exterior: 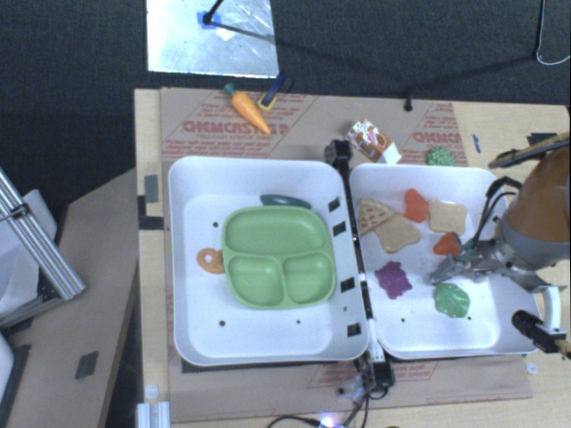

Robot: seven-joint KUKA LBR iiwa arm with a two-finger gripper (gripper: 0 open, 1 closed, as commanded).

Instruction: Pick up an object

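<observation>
The metal pincer (453, 273) hangs low over the right bin (419, 341) near its right wall, though whether it is clenched or released I cannot tell. Just below it lies a lumpy green toy (452, 300), a small red piece (447, 245) just above. A jagged purple shape (393, 280) lies toward the bin's left wall, and a smooth green divided tray (277, 255) sits mid left bin (192, 239).
</observation>
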